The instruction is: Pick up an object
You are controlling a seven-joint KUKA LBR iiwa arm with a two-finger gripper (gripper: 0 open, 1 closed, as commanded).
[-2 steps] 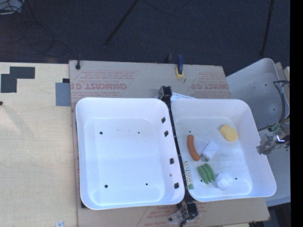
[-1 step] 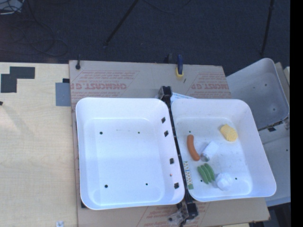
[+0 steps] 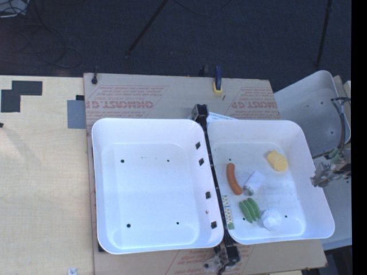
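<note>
Here the gripper (image 3: 327,175), its state unclear, hangs just beyond the right bin (image 3: 312,153), near the yellow object (image 3: 277,161).

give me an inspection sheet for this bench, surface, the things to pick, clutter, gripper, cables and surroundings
Surface: two shallow white bins, left bin and right bin, on a brown cardboard sheet.
Job's things: in the right bin, an orange sausage-shaped toy, a yellow lumpy block, a green ridged pod, a pale grey cylinder, a white rounded lump.
Clutter: nothing seen.
Gripper: metal gripper at the right bin's right rim.
Cables: dark cables on the floor.
Surroundings: pale wooden tabletop, blue-and-yellow clamp.
</note>
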